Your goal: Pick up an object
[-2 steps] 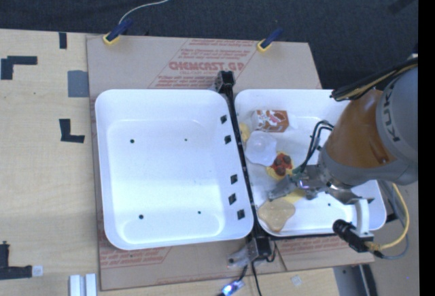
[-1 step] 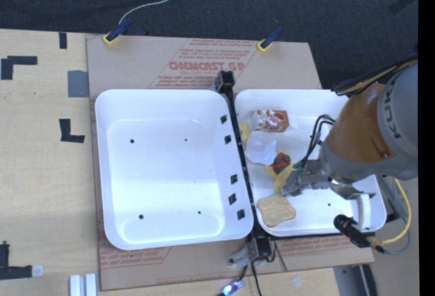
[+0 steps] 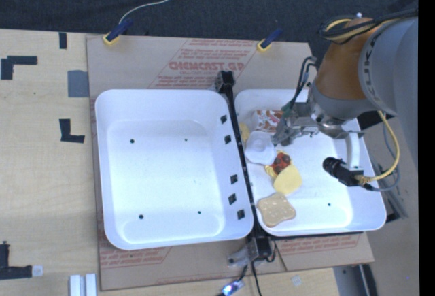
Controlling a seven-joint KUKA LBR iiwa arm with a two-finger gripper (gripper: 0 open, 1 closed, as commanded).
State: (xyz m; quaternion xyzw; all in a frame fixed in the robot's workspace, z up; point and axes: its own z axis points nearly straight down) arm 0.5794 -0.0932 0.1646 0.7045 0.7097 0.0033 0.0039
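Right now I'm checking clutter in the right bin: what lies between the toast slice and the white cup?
In the camera view, a yellow piece and a small red item lie between the toast slice and white cup.

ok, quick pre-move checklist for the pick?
1. Objects in right bin: ok. Toast, yellow piece, red piece, clear cup and a wrapper.
2. Tool over that cluster: ok, above its upper end.
3. Tool state: cannot tell, fingers too small and blurred.
4. Anything held: cannot tell.
5. Target separation: not ok. The pieces crowd together near the divider.
6. Cable clear of objects: ok.
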